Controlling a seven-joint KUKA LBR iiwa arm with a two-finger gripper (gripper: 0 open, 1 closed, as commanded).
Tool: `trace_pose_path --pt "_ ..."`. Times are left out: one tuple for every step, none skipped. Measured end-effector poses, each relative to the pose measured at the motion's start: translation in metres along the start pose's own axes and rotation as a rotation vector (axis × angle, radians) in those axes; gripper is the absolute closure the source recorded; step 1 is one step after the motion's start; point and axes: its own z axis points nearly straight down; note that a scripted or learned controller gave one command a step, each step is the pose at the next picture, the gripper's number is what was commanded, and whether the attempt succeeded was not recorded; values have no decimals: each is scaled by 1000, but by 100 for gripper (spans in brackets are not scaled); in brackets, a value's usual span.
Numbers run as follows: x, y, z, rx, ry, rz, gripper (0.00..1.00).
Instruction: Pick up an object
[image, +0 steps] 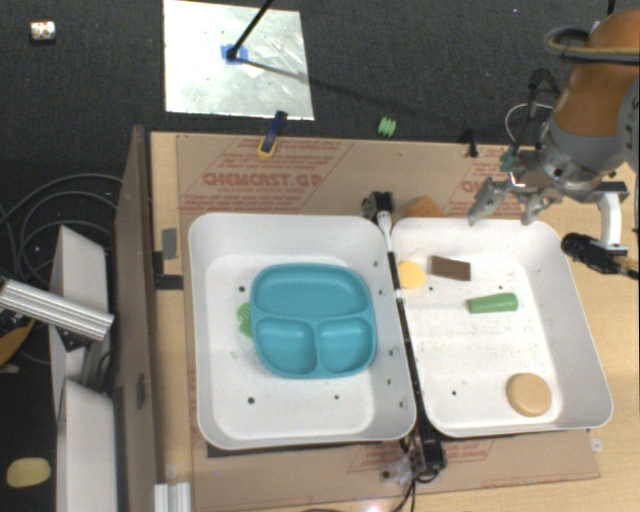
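The right bin (570, 300) holds a brown block (450, 267), a yellow piece (411, 274) by its left wall, a green cylinder (491, 303) lying in the middle, and a tan round disc (528, 393) near the front right. My gripper (508, 208) hangs above the bin's far rim, behind and to the right of the brown block. Its two fingers are spread apart, open, with nothing between them.
The left bin (215, 300) carries a blue divided tray (312, 320), with a small green item (244, 318) at the tray's left edge. An orange piece (424, 207) lies on the cardboard behind the bins. A black clamp (380, 207) sits at the joint between them.
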Motion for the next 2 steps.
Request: trace_pose_path --pt "13 10 169 5 2 -3 0" --pt "18 15 160 -1 0 -3 0"
